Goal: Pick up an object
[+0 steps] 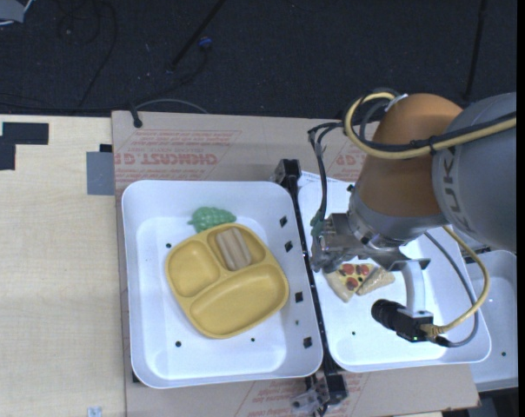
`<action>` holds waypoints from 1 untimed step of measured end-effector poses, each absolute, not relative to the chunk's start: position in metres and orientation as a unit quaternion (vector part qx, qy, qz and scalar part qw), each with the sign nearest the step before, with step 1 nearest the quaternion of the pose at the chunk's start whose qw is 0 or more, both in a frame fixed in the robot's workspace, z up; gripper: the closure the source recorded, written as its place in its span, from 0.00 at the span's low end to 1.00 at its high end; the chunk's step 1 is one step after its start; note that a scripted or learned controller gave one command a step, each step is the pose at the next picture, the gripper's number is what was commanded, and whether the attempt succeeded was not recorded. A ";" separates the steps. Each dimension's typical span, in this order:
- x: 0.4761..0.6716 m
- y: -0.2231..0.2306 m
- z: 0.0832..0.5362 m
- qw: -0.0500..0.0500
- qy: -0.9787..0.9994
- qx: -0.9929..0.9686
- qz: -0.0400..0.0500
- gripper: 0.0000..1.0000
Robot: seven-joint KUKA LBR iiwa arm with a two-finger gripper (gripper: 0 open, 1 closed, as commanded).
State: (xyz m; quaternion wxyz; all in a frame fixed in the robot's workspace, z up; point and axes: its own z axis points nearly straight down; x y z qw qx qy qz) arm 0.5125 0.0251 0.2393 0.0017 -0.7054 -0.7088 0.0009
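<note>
I can't tell the gripper's [332, 248] state above the pizza slice [358, 278] by the right bin's [471, 354] left wall; it may clip that wall.

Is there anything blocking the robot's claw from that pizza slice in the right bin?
Nothing visible lies between them. The gripper sits low in the right bin, just above and left of the pizza slice, which lies flat on the bin floor. The arm hides part of the slice's upper edge, so what lies there cannot be told.
</note>
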 end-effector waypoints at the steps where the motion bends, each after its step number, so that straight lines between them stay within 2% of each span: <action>1: 0.517 0.083 0.226 0.002 -0.709 -0.705 0.001 1.00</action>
